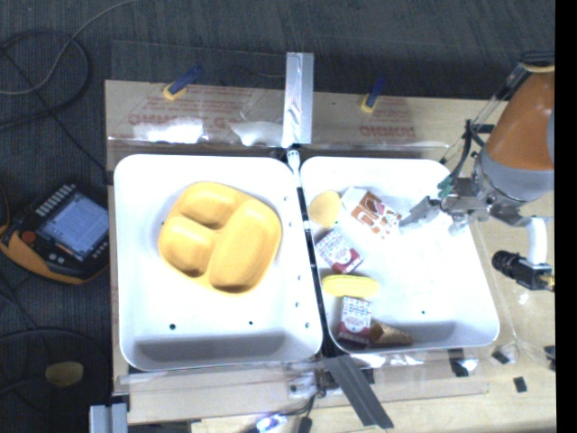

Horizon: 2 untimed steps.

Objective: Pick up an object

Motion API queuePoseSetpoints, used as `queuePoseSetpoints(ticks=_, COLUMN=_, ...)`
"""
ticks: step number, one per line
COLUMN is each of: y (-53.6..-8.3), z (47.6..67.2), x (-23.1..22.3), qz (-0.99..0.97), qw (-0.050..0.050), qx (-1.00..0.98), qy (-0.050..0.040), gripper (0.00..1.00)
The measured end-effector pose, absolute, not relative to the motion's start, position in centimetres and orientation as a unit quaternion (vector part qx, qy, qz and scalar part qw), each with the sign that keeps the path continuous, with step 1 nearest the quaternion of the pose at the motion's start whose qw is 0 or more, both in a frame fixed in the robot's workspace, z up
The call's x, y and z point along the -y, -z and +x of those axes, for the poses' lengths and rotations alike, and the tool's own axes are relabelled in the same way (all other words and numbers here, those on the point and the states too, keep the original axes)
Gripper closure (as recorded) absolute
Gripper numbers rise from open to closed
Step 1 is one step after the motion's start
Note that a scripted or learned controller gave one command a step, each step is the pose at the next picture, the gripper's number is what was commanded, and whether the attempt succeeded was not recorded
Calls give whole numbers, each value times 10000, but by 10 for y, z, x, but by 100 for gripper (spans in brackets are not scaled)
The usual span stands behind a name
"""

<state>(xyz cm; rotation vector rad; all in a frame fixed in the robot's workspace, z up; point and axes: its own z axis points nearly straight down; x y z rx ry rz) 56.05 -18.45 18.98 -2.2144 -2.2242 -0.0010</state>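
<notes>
Nearest the lens, one red-and-white sauce sachet [355,318] lies beside a small brown cone-shaped piece [389,336] in the right white bin [451,323], well below and left of the claw [414,216]. Going up toward the claw lie one yellow banana-like piece [350,286], a second red-and-white sachet [339,250], one pale yellow ball [325,207] and one white carton with an orange print [370,212], just left of the claw. Whether the claw is wide or narrow, I cannot tell. Far left, the left white bin [144,332] holds one big yellow three-lobed tray [219,235].
</notes>
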Motion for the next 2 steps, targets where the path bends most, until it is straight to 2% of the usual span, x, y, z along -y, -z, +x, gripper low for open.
queuePoseSetpoints(ticks=1, y=-104, z=584, x=134, qz=-6615, qw=2, qx=7499, qy=-8, gripper=0)
queuePoseSetpoints(ticks=2, y=-112, z=584, x=132, qz=-6611, qw=22, qx=7503, qy=0, gripper=100)
